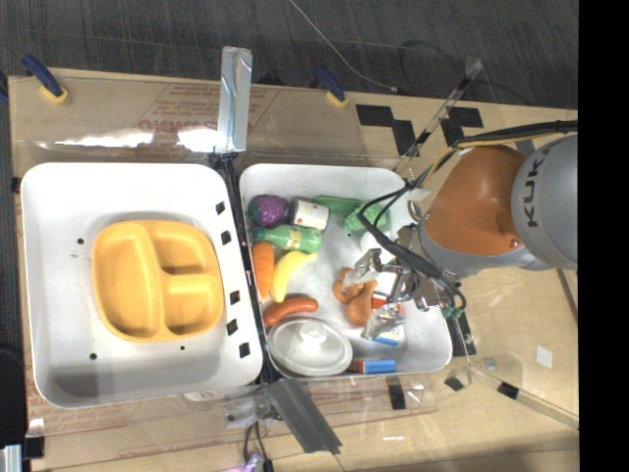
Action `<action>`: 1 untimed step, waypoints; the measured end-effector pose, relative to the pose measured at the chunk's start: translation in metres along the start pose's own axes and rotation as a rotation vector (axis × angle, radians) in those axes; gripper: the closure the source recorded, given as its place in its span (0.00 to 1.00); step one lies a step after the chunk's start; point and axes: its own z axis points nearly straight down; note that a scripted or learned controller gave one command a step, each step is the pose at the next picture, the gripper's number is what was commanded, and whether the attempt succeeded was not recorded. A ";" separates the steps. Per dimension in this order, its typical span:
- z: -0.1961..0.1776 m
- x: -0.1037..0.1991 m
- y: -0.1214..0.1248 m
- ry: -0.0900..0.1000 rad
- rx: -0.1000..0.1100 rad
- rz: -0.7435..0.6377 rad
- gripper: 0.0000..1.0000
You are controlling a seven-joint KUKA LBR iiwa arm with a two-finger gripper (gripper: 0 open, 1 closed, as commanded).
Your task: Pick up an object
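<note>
Hovering low in the right bin (432, 354), the end effector (378, 293) sits over orange sausage-like pieces (352, 293); whether it is wide or narrow cannot be told. Judged best: descend straight, close around one piece, and avoid the white lidded bowl (311, 346) just left of the pieces

The claw (378, 298) hangs low in the right bin (432, 357), hemmed in: orange pieces (350, 298) touch it on its left, a small blue and white carton (389, 335) sits just below, and a white lidded bowl (311, 346) lies down-left. Further left, banana (284, 272), carrot (262, 267) and sausage (290, 310) crowd the floor. Bare white floor shows only up-left of it, below the green vegetable (339, 206)
</note>
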 end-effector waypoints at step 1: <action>0.013 0.018 0.002 -0.022 0.005 0.172 0.00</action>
